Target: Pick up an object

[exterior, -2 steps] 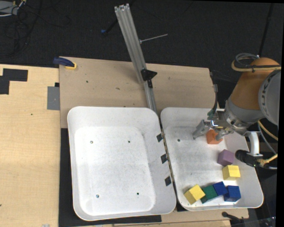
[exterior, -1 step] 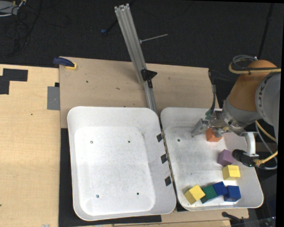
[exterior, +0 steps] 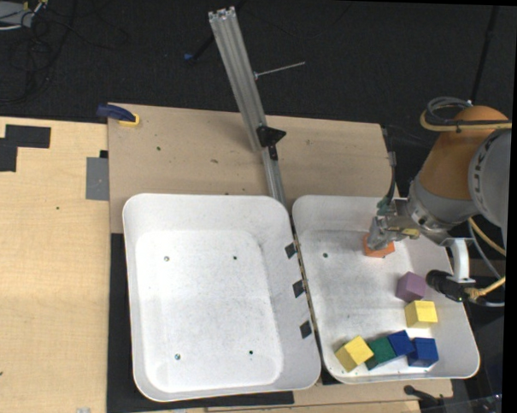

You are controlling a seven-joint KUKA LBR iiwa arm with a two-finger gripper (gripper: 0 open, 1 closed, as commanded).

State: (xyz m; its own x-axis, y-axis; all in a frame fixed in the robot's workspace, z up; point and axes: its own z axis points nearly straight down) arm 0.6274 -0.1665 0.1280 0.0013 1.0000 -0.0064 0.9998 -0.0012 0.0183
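Orange block [exterior: 379, 247] sits upper-centre of right bin [exterior: 341, 282], directly under gripper [exterior: 382, 237]; orientation/long axis can't be told, mostly hidden. Gripper state: can't tell. Same bin, lower right: purple block [exterior: 411, 286], yellow cube [exterior: 421, 313], yellow block [exterior: 353, 353], green block [exterior: 380, 350], two blue blocks [exterior: 411, 347]. Left bin [exterior: 147, 214] alongside, touching.
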